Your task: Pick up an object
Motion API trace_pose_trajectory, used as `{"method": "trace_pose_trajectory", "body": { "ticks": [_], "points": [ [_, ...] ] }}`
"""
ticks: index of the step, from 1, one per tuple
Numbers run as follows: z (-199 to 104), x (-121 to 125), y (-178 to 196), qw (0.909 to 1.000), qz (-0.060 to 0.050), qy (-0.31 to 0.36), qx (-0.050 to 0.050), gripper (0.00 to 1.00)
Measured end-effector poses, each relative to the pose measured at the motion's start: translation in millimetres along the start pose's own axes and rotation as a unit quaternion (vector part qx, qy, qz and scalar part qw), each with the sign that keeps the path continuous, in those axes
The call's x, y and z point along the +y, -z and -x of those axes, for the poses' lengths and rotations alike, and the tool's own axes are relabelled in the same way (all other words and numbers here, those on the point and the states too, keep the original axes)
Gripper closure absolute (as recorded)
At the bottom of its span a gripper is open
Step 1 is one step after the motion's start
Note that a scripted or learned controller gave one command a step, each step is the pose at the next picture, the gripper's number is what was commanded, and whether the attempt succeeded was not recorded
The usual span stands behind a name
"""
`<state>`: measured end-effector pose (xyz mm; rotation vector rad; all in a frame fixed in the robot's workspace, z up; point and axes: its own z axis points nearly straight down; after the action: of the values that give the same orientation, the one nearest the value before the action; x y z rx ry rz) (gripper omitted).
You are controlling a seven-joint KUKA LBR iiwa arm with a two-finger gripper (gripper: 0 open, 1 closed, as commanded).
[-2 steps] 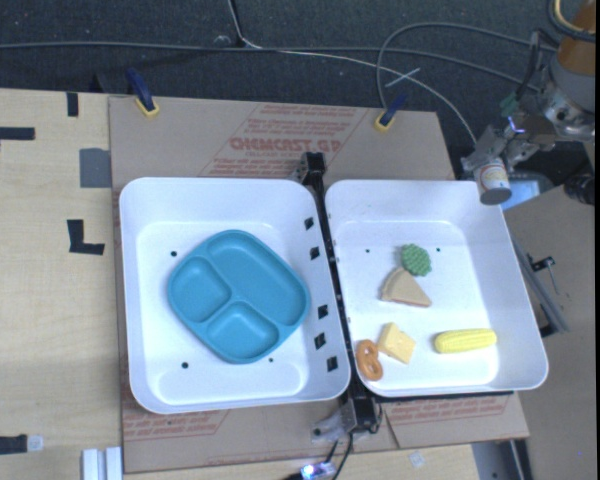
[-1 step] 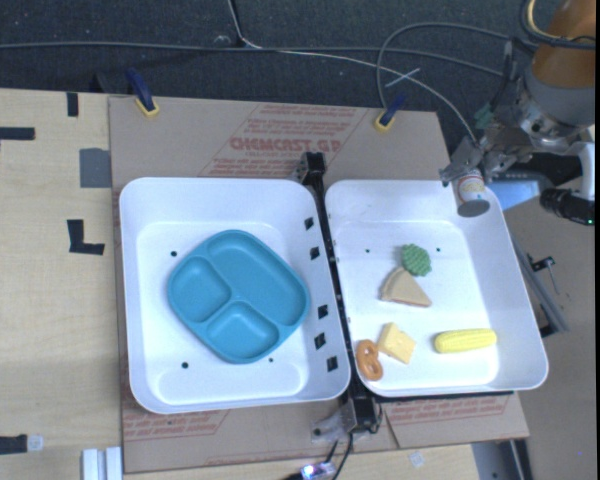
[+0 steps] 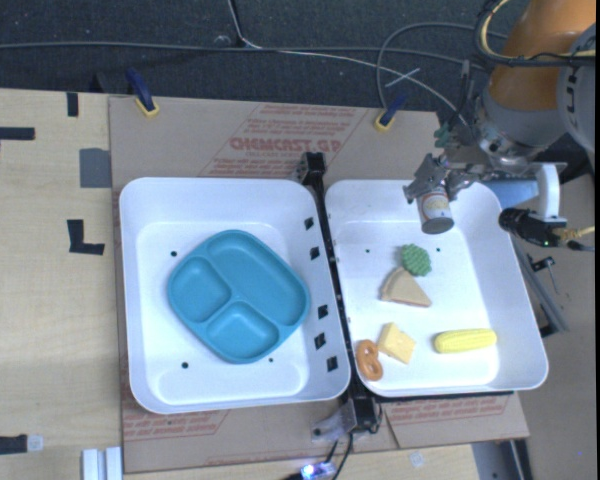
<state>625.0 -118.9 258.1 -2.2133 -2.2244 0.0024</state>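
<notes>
Camera view. Step: approach, nothing picked yet. The gripper (image 3: 436, 211) hangs over the far part of the right bin (image 3: 510, 298); whether it is released or clenched I cannot tell.

Next move, by my guess: settle on one item and descend.

Candidates in the right bin: green broccoli piece (image 3: 415, 259), tan wedge (image 3: 404, 289), yellow cheese block (image 3: 397, 344), corn cob (image 3: 465, 341), orange pretzel (image 3: 368, 359). Left bin: blue divided tray (image 3: 238, 295).

A robotics lab: twin white bins (image 3: 140, 268) clamped on cardboard (image 3: 280, 143); loose cables (image 3: 280, 48); tape-marked bench (image 3: 40, 268).
</notes>
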Motion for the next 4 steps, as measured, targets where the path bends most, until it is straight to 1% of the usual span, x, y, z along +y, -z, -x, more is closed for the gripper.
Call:
{"method": "trace_pose_trajectory", "body": {
  "ticks": [1,2,3,4],
  "points": [
    [-50,-27,-14,1.0000,0.000,0.000,0.000,1.00],
    [-110,-40,-24,1.0000,0.000,0.001,0.000,1.00],
    [-160,-51,-33,1.0000,0.000,0.000,0.000,1.00],
    [-212,-78,-44,1.0000,-0.001,0.001,0.000,1.00]
  ]
}}
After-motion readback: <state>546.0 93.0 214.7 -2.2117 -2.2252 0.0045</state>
